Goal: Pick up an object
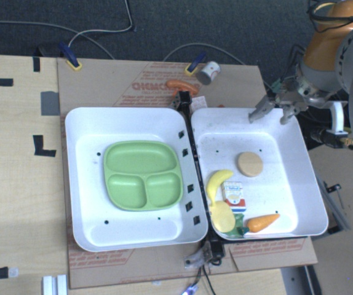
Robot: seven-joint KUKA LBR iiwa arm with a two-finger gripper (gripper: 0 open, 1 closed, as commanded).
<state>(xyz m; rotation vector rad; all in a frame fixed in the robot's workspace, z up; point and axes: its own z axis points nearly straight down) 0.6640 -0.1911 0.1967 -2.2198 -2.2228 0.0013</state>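
One fixed camera looks down at a slant from above, both white bins (78, 165) filling mid-frame.

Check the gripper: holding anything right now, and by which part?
Nothing held. The gripper sits open over the right bin's far rim, with nothing between its fingers.

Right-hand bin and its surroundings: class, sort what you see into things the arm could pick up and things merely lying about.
For picking, in the right bin:
banana
round tan biscuit
carrot
small carton
lemon
gripper, open, over the bin's far edge

Lying about:
green divided plate in the left bin
blue clamps
cable
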